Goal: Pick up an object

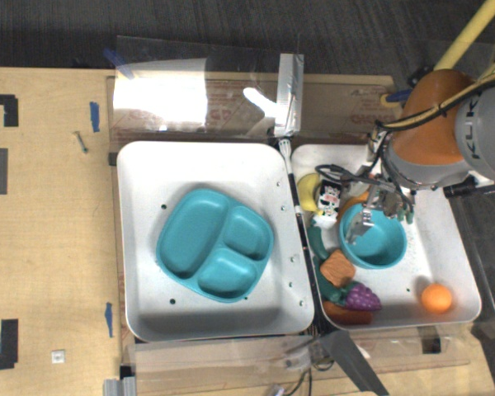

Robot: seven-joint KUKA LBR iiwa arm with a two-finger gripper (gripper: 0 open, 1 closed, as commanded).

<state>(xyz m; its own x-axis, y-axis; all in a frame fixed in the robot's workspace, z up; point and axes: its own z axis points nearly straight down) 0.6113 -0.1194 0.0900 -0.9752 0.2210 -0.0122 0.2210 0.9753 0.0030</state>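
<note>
Teal round plastic bowl (pixel 378 242) lies directly under gripper (pixel 365 221); fingers' spread: cannot tell, approx. over left rim.

Light tan wooden table (pixel 41 246): matt, faint grain; the two shallow white bins, left bin (pixel 148 304) and right bin (pixel 458 246), look like smooth moulded plastic with a dull sheen. Teal three-compartment plastic tray (pixel 214 242) and round teal plastic bowl (pixel 378 242): smooth, semi-gloss; small orange ball (pixel 436 298) smooth and matt, purple grape cluster toy (pixel 362 297) bumpy, faintly shiny plastic, brown toast-shaped piece (pixel 337 266) matt and slightly rough. Clear plastic sheet (pixel 173 97) behind the left bin glares bright; arm's orange band (pixel 431 126) is glossy, and the hand (pixel 371 213) shows metallic grey parts.
</note>
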